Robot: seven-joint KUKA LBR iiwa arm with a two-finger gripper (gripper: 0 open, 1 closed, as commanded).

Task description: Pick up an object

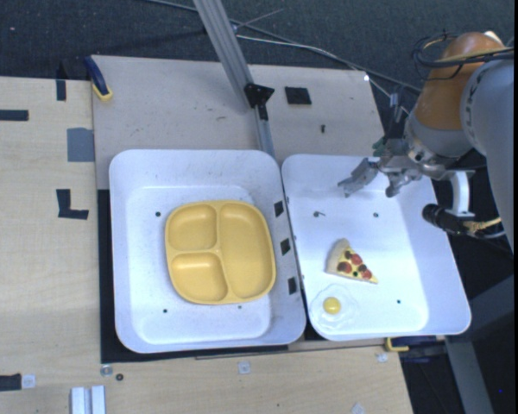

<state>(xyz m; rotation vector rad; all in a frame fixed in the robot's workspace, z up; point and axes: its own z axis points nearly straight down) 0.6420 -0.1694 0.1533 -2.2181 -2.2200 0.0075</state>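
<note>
Gripper (373, 181) is being held over the right bin's (432, 266) far end, fingers spread apart and nothing between them.

A toy pizza slice (351, 262) is being kept mid-bin, well apart from the gripper, a fried egg (331, 305) just nearer; a yellow divided plate (219, 251) is being borne by the left bin (138, 231).

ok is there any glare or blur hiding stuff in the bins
Camera view: lighting is even, with mild sheen on the right bin; the pizza slice and yellow plate read clearly; the pincer looks slightly soft and casts little shadow.
</note>
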